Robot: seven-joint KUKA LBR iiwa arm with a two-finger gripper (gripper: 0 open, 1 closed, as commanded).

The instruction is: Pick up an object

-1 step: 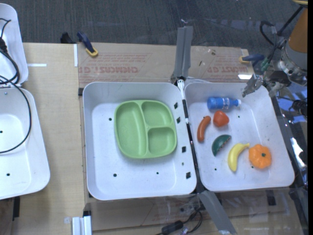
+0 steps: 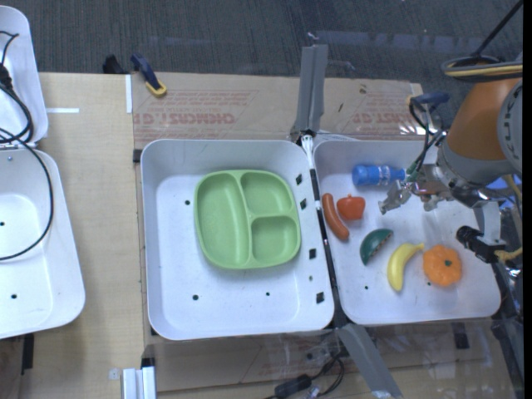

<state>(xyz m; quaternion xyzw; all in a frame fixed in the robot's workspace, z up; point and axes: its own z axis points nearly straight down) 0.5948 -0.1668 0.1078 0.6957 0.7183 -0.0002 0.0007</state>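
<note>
In the right bin [image 2: 465, 306] lie a blue bottle [image 2: 376, 174], a red-orange sausage [image 2: 335, 215], a small red tomato-like piece [image 2: 352, 208], a dark green wedge [image 2: 375, 245], a yellow banana [image 2: 401, 264] and an orange [image 2: 442, 266]. My gripper [image 2: 396, 199] hangs over the bin's upper middle, just right of and below the blue bottle and above the banana. Its fingers stand open with nothing between them. The grey arm with its orange band [image 2: 480, 127] comes in from the right.
The left bin [image 2: 166, 306] holds a green divided plate [image 2: 248, 218]. A raised divider [image 2: 312, 81] stands where the two bins meet. A white tub with black cables [image 2: 25, 223] sits at the far left, and a blue and yellow clamp [image 2: 148, 76] lies on the bench behind.
</note>
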